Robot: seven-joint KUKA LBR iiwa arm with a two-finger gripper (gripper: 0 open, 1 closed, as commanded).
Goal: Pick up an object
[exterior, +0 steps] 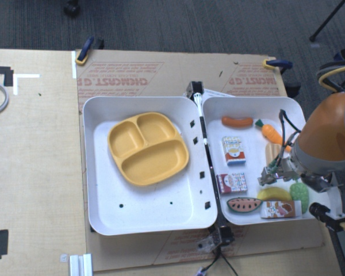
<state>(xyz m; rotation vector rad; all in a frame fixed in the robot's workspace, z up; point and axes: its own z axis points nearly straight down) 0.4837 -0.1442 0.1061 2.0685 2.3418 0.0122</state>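
Left bin (98, 211): I log one yellow divided plate (148, 148), toward its far side.

Right bin (247, 218): sausage (237, 121) and carrot (271, 133) along the far edge; milk carton (233, 152) mid-bin; small red box (232, 183) nearer me; watermelon slice (244, 204), banana (274, 194), flat snack packet (280, 210) and green item (299, 192) along the near edge.

Gripper (274, 174): low over the right bin's right side, just beyond the banana. I cannot tell whether the jaws are spread or pinching anything.

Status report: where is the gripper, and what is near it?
Gripper low in right bin, over banana. Nothing seen gripped. Watermelon slice, small cartons close by.
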